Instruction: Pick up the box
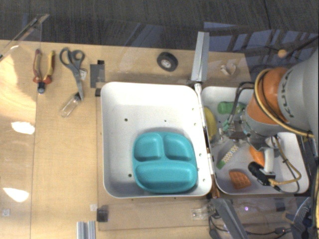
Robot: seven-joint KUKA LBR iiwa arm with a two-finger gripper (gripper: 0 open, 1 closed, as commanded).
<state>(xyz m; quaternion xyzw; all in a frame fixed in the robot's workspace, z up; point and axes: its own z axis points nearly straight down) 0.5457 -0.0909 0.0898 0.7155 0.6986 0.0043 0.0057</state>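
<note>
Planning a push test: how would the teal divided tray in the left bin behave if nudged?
The teal divided plastic tray looks rigid and lies flat, so it would probably slide over the left white bin, not tip or roll. Its smooth surface may be slippery.

A pale wooden worktop (50,148) filled the view, and bright glare patches (22,128) washed over its left side. Beyond the far edge lay dark grey carpet (124,4). A metal post (200,56) stood upright at the worktop's back edge.
</note>
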